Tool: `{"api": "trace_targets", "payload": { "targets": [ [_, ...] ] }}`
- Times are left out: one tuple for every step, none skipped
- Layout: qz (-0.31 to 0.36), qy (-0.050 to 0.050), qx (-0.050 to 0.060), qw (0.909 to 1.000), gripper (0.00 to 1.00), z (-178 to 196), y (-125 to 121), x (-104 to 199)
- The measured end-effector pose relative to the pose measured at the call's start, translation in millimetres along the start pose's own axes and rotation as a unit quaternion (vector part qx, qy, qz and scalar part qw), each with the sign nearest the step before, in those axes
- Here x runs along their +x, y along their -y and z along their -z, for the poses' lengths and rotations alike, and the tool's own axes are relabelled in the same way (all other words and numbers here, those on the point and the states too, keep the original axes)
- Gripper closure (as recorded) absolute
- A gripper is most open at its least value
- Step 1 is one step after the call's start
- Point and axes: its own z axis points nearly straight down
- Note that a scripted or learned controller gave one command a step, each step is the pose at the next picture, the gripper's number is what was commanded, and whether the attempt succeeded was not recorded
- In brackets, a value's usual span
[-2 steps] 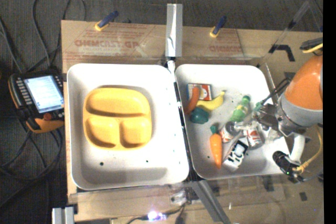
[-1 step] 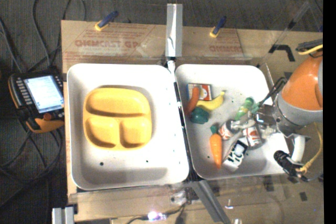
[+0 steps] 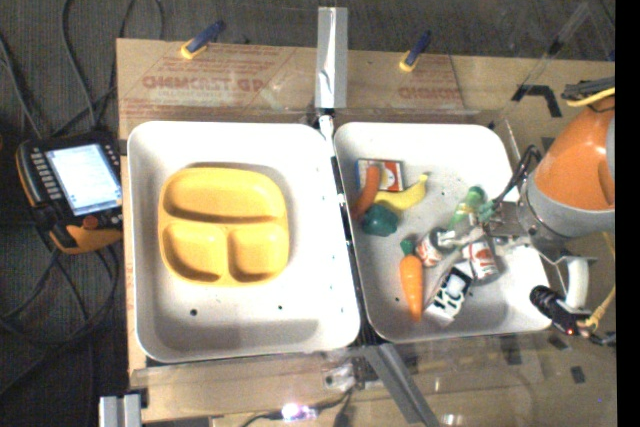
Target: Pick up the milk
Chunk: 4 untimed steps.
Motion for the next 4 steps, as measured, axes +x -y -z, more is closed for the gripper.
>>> {"api": "trace_targets", "payload": {
  "targets": [
    [-0.03,0.001,-0.011,0.9995,0.0,-3.0,-3.4,21.4],
    [0.031,0.003,-0.014,0.9994,0.0,-2.7,-5.0,20.2],
    [0.079,0.004,-0.013,0.9968,0.0,-2.9,-4.6,19.6],
    [0.128,0.005,-0.012,0.9917,0.0,-3.4,-4.3,19.7]
  ]
}}
